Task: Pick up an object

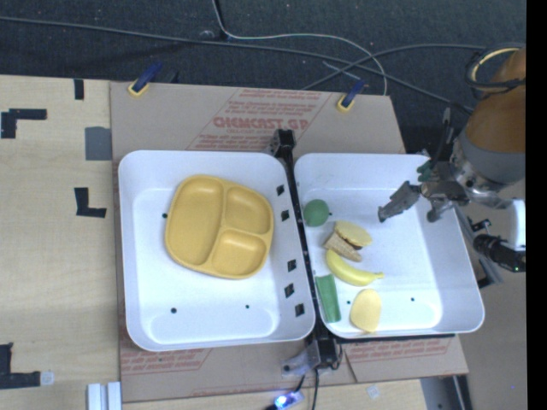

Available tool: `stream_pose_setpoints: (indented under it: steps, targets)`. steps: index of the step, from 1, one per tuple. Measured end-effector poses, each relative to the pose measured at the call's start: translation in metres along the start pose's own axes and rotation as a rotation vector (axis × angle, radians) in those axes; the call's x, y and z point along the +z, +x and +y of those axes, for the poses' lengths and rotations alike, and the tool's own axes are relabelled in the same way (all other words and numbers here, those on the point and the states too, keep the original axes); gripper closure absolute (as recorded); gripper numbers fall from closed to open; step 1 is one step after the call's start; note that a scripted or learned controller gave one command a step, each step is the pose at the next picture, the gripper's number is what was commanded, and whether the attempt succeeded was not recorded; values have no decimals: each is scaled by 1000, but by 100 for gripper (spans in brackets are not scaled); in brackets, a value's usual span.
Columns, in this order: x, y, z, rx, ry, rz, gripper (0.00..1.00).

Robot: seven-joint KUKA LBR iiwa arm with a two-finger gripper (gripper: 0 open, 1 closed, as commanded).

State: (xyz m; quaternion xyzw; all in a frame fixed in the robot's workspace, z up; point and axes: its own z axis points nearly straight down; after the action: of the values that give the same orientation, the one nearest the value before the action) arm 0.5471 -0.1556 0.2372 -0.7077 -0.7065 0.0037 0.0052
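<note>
TARGETS: banana (352, 269), sandwich (348, 240), green ball (316, 212), green cylinder (327, 296), yellow fruit (366, 310) clustered at right bin (427, 314) left side | END EFFECTOR (410, 203): open, holding nothing, above bin's upper right | STEP: approach, pre-grasp | NEXT: travel left, descend over one item, close.

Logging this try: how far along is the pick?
Nothing looks picked yet. The gripper hovers with jaws open and nothing between them over the right bin. The green ball, sandwich, banana and the rest lie in that bin. Descending, grasping and lifting remain.
</note>
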Motion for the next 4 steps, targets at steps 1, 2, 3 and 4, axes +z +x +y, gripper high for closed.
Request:
stream_pose_setpoints:
  steps: [1, 2, 3, 4]
  targets:
    - [-5, 0, 2, -3, -11, -2, 0]
    - [47, -9, -2, -1, -6, -2, 0]
    - [99, -13, -12, -2, -5, -2, 0]
    - [148, -14, -10, -1, -12, -2, 0]
